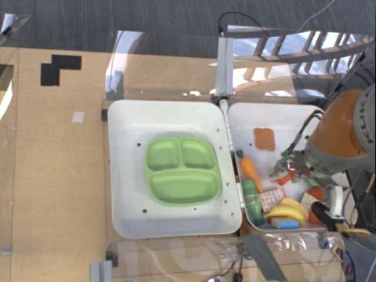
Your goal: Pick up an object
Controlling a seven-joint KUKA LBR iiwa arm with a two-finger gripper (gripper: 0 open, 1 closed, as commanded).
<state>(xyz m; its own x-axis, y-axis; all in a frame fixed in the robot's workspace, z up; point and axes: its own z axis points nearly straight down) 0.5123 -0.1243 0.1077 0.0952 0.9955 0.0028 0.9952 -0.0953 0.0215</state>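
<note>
My gripper (281, 171) hangs low over the middle of the right bin (282, 117), on the grey arm with its orange band (343, 131) reaching in from the right. A small red piece (284, 180) lies right under the gripper's tip; whether it is touched I cannot tell. An orange carrot (248, 168) lies just left of the gripper. A flat orange slab (264, 138) rests farther back. Toward the front lie a green bottle (252, 194), a patterned wafer (271, 200), a yellow banana (288, 210) and a blue block (288, 224).
The left bin (126, 157) holds a green divided plate (183, 171) at its centre. A red-orange item (317, 194) sits at the right bin's front right, partly under the arm. A metal post (224, 69) rises behind the wall between the bins.
</note>
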